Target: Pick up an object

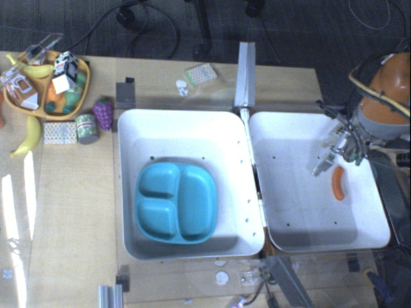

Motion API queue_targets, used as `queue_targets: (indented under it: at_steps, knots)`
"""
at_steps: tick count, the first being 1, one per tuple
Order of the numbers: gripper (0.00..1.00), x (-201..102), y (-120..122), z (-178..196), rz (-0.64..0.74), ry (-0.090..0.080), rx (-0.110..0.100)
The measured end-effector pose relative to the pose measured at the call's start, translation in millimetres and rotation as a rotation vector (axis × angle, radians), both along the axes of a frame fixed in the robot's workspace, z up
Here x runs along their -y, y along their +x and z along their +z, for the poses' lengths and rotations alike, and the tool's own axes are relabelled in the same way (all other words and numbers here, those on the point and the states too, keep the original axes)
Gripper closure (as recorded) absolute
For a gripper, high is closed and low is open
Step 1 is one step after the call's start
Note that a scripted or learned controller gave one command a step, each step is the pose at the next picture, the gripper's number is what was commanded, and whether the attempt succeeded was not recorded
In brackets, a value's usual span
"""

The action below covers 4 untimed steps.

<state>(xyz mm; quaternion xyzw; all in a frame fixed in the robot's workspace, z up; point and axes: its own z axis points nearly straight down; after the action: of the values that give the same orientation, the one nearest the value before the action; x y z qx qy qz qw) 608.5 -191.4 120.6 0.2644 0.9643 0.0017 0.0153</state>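
1. Gripper hung low over the right bin, its pale fingers slanting down and to the left, with the tips just above the bin floor; whether they stood wide or narrow could not be told, and nothing showed between them.
2. An orange sausage-shaped object, the likeliest thing to pick, lay on the floor of the right bin, just beside the fingertips on their right and slightly nearer the camera; whether the two touched was unclear.
3. That object lay lengthwise, roughly along the bin's depth, alone in its bin, which probably left open room around it for a grasp.
4. Reaching in from the right, the arm had its orange band and grey wrist above the bin's far right corner, the wrist tilted so the tool leaned inward toward the bin's middle.
5. A blue divided plate sat in the left bin, well apart from the gripper.
6. Judging from this, the grasp was not yet made, and the tool would probably need to shift toward the object.
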Motion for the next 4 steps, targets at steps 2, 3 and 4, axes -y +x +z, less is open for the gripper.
queue_targets:
  at_steps: [2,3,4]
  knots:
    - [1.0,-3,-58,-28,0.283,-0.008,-0.007]
    - [1.0,-67,-64,88,0.316,0.0,-0.025]
    - [1.0,-68,-62,97,0.319,0.001,-0.022]
